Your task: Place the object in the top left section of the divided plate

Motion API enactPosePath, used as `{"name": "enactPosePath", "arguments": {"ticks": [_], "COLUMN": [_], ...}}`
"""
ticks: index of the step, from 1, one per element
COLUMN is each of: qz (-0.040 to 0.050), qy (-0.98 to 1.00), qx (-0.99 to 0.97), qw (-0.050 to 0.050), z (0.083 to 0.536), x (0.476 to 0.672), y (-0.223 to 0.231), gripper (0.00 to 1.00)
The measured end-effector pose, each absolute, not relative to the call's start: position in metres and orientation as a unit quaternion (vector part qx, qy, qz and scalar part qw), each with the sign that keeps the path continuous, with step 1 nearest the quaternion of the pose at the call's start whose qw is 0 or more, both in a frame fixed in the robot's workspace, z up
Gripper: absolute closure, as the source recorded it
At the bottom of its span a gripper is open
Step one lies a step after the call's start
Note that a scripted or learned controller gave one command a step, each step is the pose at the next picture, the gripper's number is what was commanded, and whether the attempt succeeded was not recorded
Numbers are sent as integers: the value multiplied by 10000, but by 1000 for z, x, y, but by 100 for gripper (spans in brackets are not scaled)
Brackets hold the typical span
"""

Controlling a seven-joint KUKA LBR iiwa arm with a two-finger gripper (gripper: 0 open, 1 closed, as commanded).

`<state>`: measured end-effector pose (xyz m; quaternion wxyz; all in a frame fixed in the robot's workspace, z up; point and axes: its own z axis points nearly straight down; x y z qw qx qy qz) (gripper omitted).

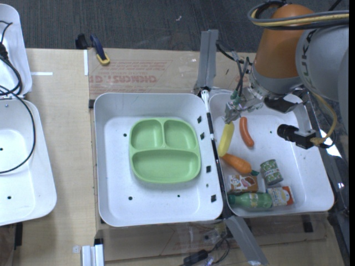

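While my gripper (234, 111) hangs at the right bin's (310, 204) top left corner, grip state unclear, a banana (226, 139) and sausage (246, 132) lie just below, a carrot (237, 163) beyond. Next door, the divided plate (165, 150) sits mid left bin (111, 165).

The gripper (233, 111) blurs at its fingertips (state unreadable), arm cut off at right.
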<state>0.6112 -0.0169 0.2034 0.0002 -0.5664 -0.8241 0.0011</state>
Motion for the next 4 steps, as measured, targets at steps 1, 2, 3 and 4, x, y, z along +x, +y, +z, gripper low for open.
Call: {"name": "enactPosePath", "arguments": {"ticks": [1, 2, 3, 4], "qz": [13, 13, 20, 23], "qy": [-8449, -8326, -7792, -7935], "qx": [-5350, -5539, -6268, -6086], "qw": [6, 1, 9, 5], "z": [221, 213, 266, 240], "x": [593, 620, 497, 533], "y": [48, 38, 84, 139], "gripper": [100, 100, 100, 100]}}
